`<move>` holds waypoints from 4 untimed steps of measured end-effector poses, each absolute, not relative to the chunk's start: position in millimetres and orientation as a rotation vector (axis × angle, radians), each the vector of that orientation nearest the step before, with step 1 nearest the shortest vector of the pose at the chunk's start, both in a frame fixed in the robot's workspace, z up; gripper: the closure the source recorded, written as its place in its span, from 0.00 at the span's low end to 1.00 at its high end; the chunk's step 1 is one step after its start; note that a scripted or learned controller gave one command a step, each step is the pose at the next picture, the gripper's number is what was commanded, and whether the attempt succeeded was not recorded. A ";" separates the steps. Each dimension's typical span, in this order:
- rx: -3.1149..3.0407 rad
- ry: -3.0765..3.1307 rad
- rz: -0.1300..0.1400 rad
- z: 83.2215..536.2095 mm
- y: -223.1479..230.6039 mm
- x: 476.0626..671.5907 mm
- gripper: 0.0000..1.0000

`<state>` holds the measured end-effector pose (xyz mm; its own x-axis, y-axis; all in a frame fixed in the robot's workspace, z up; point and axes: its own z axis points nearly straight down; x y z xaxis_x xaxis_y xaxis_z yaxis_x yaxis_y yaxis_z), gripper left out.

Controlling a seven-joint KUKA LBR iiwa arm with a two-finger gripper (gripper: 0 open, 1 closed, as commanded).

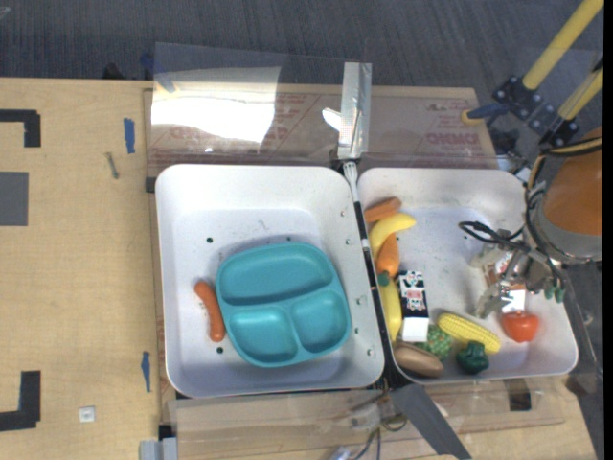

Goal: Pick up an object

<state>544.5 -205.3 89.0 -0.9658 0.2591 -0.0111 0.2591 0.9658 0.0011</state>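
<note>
In the right bin, near edge: a brown potato-like piece [418,359], a green broccoli-like piece [471,356] and a yellow corn cob [466,330] lay close together along the near wall of the right bin [450,188].
Tomato: a red-orange tomato [520,327] sat by the right wall, just beside the corn cob and right under the pincer.
Carton: a small black-and-white carton [413,301] lay beside the divider; its print was too small to read.
Farther pieces: a yellow banana [391,227] and an orange carrot-like piece [381,207] lay near the far left corner.
Left bin: the left bin [192,199] held a teal divided plate [282,302] with an orange-red sausage [210,310] just beside it.
Writing: red lettering on the counter [67,257] behind the bins was illegible.
Pincer: the pincer [509,281] hung low over the tomato, arm entering from the right; whether its grip was open or closed could not be told.
</note>
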 end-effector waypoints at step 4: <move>0.534 3.098 -0.005 89.1 -99.2 638.9 0.00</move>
